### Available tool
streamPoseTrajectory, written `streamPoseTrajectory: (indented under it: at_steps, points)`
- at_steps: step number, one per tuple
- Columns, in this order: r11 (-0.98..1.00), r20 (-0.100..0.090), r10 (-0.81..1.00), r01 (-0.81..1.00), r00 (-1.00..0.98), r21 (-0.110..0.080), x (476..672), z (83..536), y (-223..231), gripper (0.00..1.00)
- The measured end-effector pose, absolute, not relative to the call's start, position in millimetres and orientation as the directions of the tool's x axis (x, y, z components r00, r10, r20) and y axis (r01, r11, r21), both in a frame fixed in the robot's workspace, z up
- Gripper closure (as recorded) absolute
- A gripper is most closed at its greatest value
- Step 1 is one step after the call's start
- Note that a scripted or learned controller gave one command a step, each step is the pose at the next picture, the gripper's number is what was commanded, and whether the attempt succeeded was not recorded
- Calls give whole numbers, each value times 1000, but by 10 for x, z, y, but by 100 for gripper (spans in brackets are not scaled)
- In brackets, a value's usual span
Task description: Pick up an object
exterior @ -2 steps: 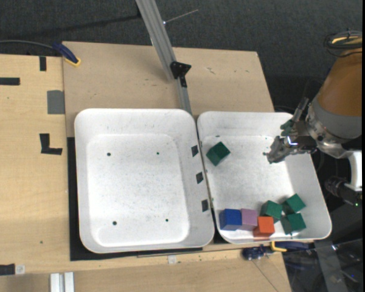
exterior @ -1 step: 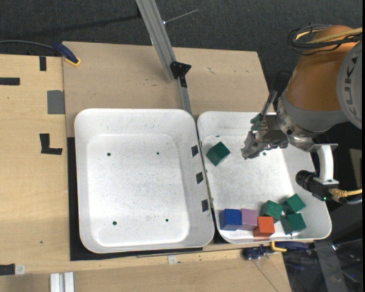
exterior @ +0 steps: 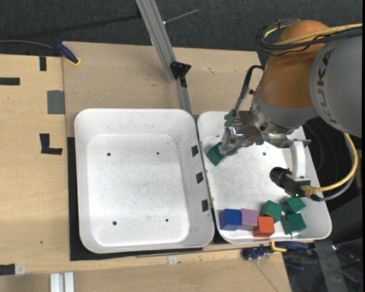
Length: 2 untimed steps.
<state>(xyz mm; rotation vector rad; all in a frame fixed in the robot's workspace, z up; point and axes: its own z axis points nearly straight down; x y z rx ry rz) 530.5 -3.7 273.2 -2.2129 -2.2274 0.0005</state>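
Green block [exterior: 215, 156]: lies tilted in the right bin, near its left wall and toward the far end, directly under the gripper tip.
Gripper [exterior: 226, 143]: low over the green block, at or just above its upper edge — whether it has the block in its grasp cannot be told from this angle.
Arm [exterior: 304, 72]: grey, with a broad orange band above the wrist; it comes in from the right and overhangs the far right corner of the right bin.
Right bin [exterior: 243, 169]: shallow, white, speckled floor.
Block cluster: along the near edge of the right bin — blue block [exterior: 231, 218], lilac block [exterior: 249, 218], orange block [exterior: 265, 225], and three further green blocks [exterior: 285, 215] packed close together at the near right corner.
Left bin [exterior: 137, 181]: shallow, white, a few dark dots on its floor; it stands just beside the right bin, rims touching.
Bench [exterior: 24, 181]: pale wood, with black tape marks and a grey patch on the left side.
Metal strut [exterior: 155, 26]: slants in from the top to the join between the bins.
Surroundings: dark floor beyond the bench's far edge; a yellow cable [exterior: 347, 169] loops at the right.
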Motion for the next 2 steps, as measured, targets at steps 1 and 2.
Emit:
streamPoseTrajectory:
  at_steps: [1, 2]
  points:
    - [7, 1, 1000, 1000, -7, -2, 5381, 2699, 496, 100]
    - [7, 0, 1000, 1000, -7, -3, 5390, 2632, 1015, 100]
